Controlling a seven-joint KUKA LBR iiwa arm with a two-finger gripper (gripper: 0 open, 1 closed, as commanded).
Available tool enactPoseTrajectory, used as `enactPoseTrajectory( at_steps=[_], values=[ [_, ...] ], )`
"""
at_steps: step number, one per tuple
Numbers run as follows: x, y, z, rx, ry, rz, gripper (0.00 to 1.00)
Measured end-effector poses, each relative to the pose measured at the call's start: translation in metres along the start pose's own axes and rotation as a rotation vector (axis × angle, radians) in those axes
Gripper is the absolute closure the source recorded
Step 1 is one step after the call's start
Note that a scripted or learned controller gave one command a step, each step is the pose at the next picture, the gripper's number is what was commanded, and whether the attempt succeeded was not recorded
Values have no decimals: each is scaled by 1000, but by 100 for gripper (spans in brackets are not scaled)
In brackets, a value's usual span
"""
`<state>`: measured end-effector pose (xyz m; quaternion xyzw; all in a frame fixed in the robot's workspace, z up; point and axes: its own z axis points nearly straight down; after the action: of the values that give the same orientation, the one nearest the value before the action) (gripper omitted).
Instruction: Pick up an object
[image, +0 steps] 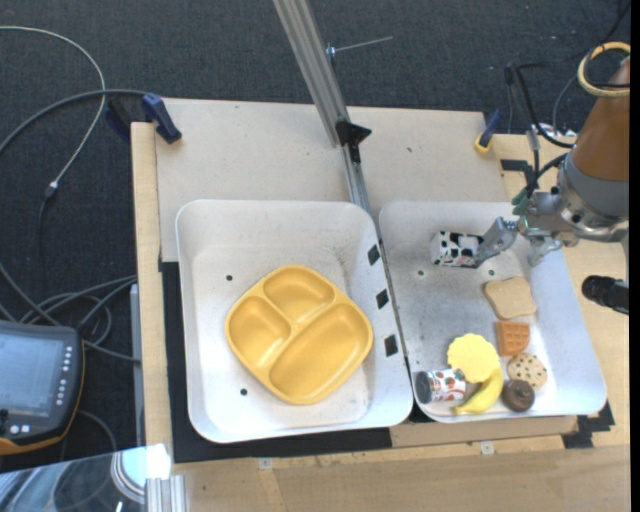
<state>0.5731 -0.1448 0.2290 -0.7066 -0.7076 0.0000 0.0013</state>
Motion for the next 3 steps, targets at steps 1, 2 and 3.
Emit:
enactPoseTrajectory(
  at_steps=[1,2,3],
  values=[
    [1,1,-11,-3,1,-1,100],
    [9,-18,91,8,1,2,100],
    [4,-25,-3,-11,-4,0,100]
  ],
)
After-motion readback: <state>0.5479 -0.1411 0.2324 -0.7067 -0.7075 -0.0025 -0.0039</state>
